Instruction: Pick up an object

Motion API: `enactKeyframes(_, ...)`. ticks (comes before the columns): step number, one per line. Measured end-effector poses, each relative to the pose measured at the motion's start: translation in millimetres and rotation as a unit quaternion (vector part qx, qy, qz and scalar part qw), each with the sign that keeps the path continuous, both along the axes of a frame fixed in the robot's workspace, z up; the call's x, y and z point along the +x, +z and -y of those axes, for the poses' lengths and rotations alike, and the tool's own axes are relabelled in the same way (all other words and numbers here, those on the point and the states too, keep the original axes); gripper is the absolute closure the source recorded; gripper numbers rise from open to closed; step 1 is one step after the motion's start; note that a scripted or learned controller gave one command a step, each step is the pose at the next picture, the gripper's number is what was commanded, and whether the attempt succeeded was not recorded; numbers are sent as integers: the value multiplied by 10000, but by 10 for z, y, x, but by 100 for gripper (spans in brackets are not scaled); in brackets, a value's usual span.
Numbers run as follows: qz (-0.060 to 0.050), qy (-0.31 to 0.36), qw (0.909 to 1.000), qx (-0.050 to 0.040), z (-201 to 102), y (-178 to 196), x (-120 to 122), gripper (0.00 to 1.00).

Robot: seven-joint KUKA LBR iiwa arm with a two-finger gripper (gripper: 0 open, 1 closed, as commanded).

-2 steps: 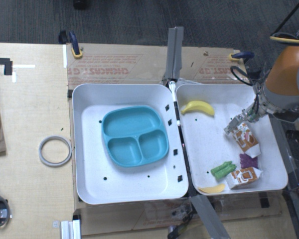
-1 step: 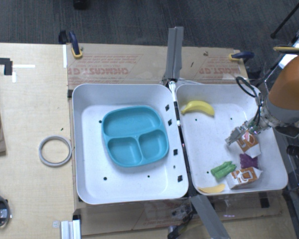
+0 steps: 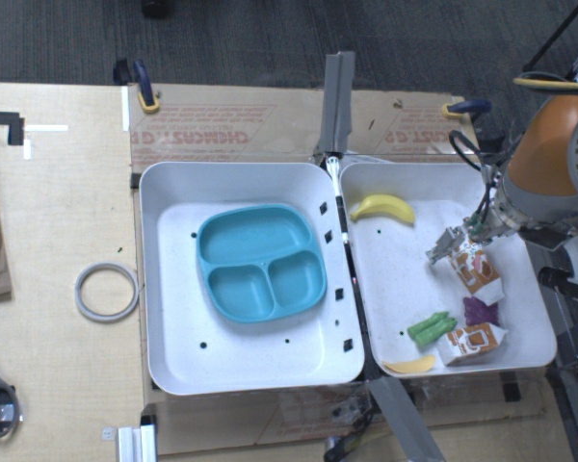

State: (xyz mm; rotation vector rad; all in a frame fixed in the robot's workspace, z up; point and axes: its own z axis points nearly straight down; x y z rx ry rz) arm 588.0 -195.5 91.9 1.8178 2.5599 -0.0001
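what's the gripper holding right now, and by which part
Cannot be told: the gripper sits low in the right bin, beside the carton, with nothing seen between its fingers.

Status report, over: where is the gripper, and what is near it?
Gripper low in right bin, beside small carton. Nothing seen held. Banana apart, to its left. Blue tray in left bin.

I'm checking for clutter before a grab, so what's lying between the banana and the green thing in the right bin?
In the camera view, just bare white bin floor lies between the banana and the green object. The cartons and the hand sit off to the right.
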Motion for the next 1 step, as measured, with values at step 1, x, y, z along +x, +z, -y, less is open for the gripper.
enactKeyframes(1, 5, 420, 9991, -8, 216, 270, 38, 0)
